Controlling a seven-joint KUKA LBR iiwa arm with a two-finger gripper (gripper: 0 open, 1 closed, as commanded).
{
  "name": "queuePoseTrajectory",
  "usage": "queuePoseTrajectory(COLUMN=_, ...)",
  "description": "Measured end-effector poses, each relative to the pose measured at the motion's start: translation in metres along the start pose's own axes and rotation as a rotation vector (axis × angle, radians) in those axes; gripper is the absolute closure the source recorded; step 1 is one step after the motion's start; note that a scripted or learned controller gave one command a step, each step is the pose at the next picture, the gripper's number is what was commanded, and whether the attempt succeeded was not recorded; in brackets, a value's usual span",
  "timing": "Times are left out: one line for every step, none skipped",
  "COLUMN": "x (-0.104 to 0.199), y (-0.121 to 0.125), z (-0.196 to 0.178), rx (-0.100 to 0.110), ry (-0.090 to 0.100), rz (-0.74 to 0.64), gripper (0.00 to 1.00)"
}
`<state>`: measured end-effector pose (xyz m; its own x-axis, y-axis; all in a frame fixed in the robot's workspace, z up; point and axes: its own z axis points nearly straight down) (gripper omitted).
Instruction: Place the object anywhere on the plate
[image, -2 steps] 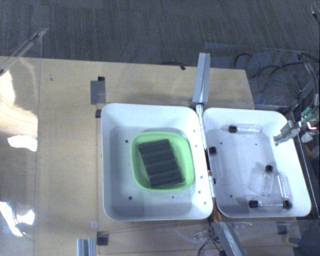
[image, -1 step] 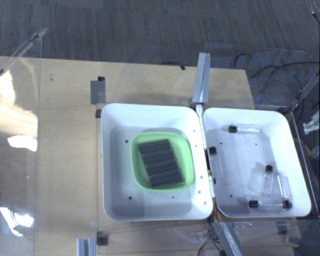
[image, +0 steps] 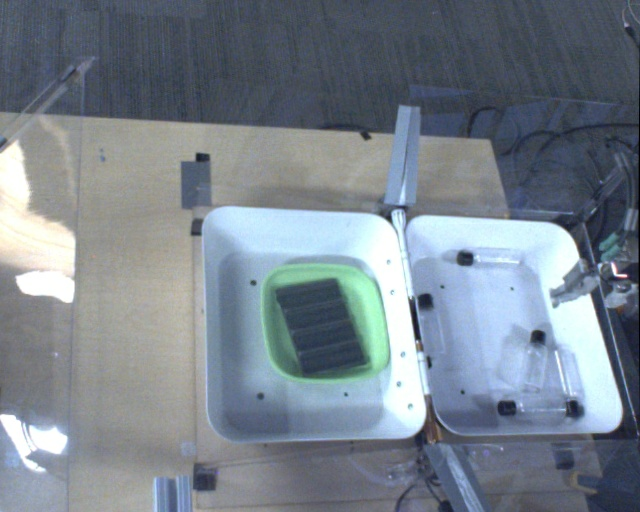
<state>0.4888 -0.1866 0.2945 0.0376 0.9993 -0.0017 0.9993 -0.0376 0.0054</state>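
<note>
From where I stand the arm is hardly in over the bench (image: 120, 330); just its end pokes in at the far right, above the right bin's (image: 470, 420) outer rim. The gripper (image: 588, 280) sits there as a pale grey shape, tilted, pointing in toward the bin; whether it is spread or closed I cannot tell, it is too small and blurred, and nothing shows held in it.

The object, a dark grey ribbed block (image: 320, 327), lies flat in the middle of the green plate (image: 374, 292), turned a little askew. The plate rests on the floor of the left bin (image: 215, 330), well apart from the gripper.

In the right bin lie several clear tubes with black caps (image: 545, 368), one along the far wall and the others near the front right corner
</note>
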Motion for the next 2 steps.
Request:
queuePoseTrajectory(x=0.067, y=-0.002, z=-0.018, rx=-0.003, ry=0.001, rz=0.076, gripper=0.00)
queuePoseTrajectory(x=0.001, y=0.001, z=-0.055, rx=-0.004, ry=-0.002, rz=0.076, gripper=0.00)
